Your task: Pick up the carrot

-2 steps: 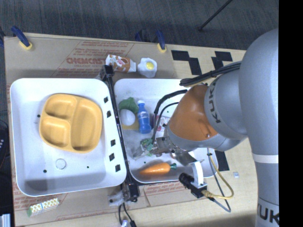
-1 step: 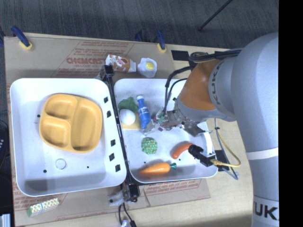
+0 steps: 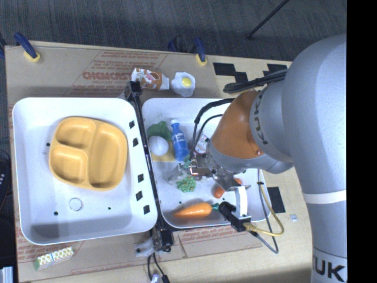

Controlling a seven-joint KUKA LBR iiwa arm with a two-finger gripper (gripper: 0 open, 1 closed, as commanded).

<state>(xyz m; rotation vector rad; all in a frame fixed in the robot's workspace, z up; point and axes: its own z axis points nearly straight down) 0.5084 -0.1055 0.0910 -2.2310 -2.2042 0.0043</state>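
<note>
The pincer (image 3: 203, 168) is hanging low over the middle of the right bin (image 3: 154, 108), under the arm's orange band, and whether it is open or closed I cannot tell. The carrot (image 3: 192, 211) is lying on its side near that bin's front edge, apart from the pincer. A blue bottle (image 3: 179, 140), a white ball (image 3: 159, 145) and green grapes (image 3: 187, 184) are sitting close by. A yellow divided plate (image 3: 88, 152) is resting in the left bin (image 3: 26, 175).
</note>
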